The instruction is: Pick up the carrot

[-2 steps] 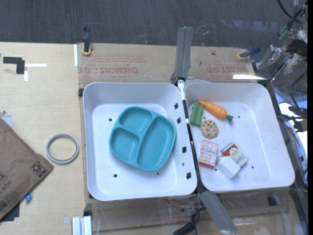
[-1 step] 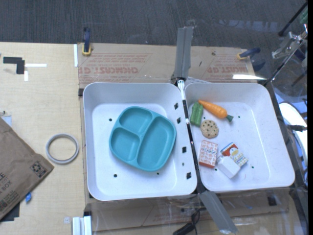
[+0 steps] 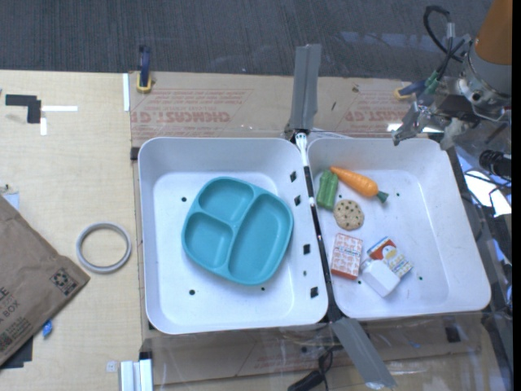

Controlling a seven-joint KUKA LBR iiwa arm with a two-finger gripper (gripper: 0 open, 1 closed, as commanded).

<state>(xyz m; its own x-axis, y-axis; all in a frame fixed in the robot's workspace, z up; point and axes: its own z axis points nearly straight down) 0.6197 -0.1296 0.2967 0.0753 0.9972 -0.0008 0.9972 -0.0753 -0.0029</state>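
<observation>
Toward the upper middle of the right bin [image 3: 456, 218] I see the carrot [image 3: 356, 182], lying at a slant with its orange body pointing to the upper left and its small green top toward the lower right. Just left of it, beside the wall shared by the 2 bins, a green vegetable piece [image 3: 327, 189] stands close to the carrot's thick end. Below the carrot rests a round cookie [image 3: 348, 213], near it but apart. Lower in the same bin I count a red-and-white packet [image 3: 347, 256] and a small carton [image 3: 385, 268], the 2 lying just beside each other. At the upper right of the frame, my arm with its orange band [image 3: 493, 23] comes in, and the tool [image 3: 415, 119] hangs over the far rim of the right bin, well apart from the carrot; whether it is wide or narrow I cannot tell from this angle, and nothing shows in its grip. Across in the left bin [image 3: 155, 218] lies a teal divided plate [image 3: 237, 230] with 3 compartments. On the table [image 3: 65, 177] at the left of the frame sits a roll of tape [image 3: 103, 246], with a cardboard box [image 3: 28, 279] at the lower left.
</observation>
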